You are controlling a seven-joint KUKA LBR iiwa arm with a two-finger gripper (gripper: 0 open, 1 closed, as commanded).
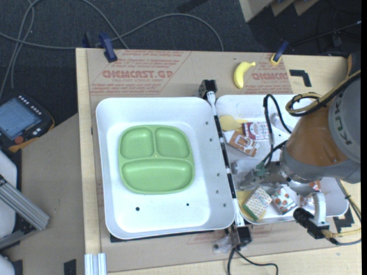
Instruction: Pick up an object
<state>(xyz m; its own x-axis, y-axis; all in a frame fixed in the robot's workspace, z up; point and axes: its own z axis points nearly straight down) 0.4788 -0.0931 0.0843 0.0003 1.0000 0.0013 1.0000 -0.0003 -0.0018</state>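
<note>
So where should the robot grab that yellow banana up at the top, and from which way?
Best guess: grip the banana across its thick middle, coming straight down from above. It lies flat on the bench outside both bins, apart from other things. It curves, so the fingers should close across the narrow width, not along its length.

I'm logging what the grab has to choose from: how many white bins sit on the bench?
2. The left bin holds a green divided plate. The right bin, beside it, holds small packets under the arm, which may hide more items.
</note>
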